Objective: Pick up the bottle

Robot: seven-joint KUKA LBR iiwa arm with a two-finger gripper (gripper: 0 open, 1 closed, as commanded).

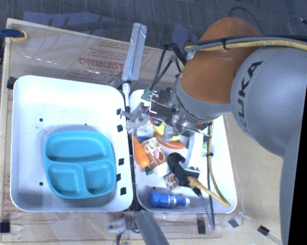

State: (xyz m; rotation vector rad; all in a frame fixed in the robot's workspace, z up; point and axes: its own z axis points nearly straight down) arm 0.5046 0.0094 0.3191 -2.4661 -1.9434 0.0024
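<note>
While the blue bottle (169,200) lay on its side in the right bin (230,194), by the near edge, the gripper (144,121) hung over clutter (154,150) farther back; whether it was spread or closed could not be told

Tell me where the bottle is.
Camera view: the blue bottle lies on its side at the bottom edge of the right bin, below the carrot.

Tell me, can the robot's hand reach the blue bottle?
Probably yes. The blue bottle lies on its side at the near end of the right bin, with nothing on top of it. The hand hangs over the far end, near the carrot.
</note>
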